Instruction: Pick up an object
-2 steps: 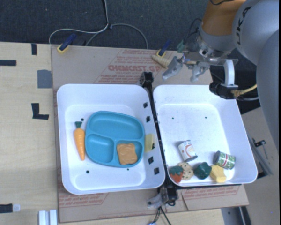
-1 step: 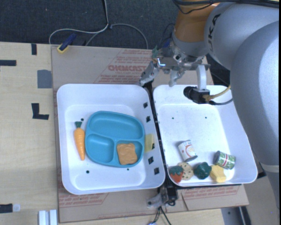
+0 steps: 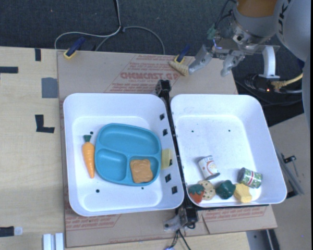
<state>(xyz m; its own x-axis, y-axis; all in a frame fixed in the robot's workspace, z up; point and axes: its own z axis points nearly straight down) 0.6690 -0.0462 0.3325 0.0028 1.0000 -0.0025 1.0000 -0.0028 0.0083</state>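
A: Looking at pickable stuff first — nothing lifted yet. Right bin (image 3: 261, 119) has a cluster near its front edge: small white can (image 3: 208, 166) w/ red label, green-labelled can (image 3: 250, 178), yellow block (image 3: 243, 193), dark teal piece (image 3: 225, 189), and a round red/tan item (image 3: 202, 191).

B: Orientation of the white can?

A: Lying on its side, long axis on a diagonal, one end toward the bin's back-left, other toward front-right. Green can also tipped, axis roughly left-right w/ a slight slant. They're apart; the yellow block sits just beside the green can, the teal piece touching or nearly touching the round item — can't tell which.

B: Left bin?

A: Left bin (image 3: 73, 139) has a blue divided plate (image 3: 115, 145) w/ a toast slice (image 3: 141, 170) in its front-right compartment, and a carrot (image 3: 88, 158) beside the plate's left rim, long axis front-to-back, green tip to the back.

B: Arm?

A: Gripper (image 3: 214, 61) hangs high over the bench behind the right bin, well apart from everything. Fingers spread apart, nothing between them. My read: task barely begun — approach, descent, grasp and lift all left.
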